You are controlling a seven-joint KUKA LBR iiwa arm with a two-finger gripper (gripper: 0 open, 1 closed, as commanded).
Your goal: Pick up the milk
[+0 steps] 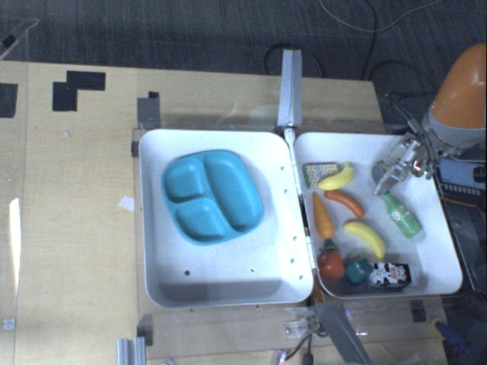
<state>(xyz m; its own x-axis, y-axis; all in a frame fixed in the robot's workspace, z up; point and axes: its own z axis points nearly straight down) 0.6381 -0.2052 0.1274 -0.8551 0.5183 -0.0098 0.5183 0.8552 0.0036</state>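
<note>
White bins sit side by side mid-frame; you've got the left bin (152, 226) holding a blue divided plate (213, 195) with three compartments, tilted a bit in the frame.

Right bin (449, 268) carries the clutter. The milk (390, 274) — a small carton with black-and-white cow patches — lies on its side at the bin's lower edge, toward the lower right of the frame. Just left of it, touching or nearly so, is a teal round item (358, 270), then a red tomato-like one (330, 264) at the lower left corner of that bin.

Higher up you'll see an orange carrot (323, 214) running along the bin's left wall, a yellow banana (364, 238) right of it, an orange-red pepper-like piece (345, 201) above that, and a second banana (337, 177) lying partly over a grey-green speckled card (318, 173) near the upper left corner of the bin.

A green bottle (401, 216) lies tilted at the bin's right side.

Gripper (386, 176) comes in from the upper right under the orange band (464, 86) — it hangs over the upper right part of the right bin, just above the green bottle's top end and well apart from the milk. Fingers look slightly apart, nothing between them.
</note>
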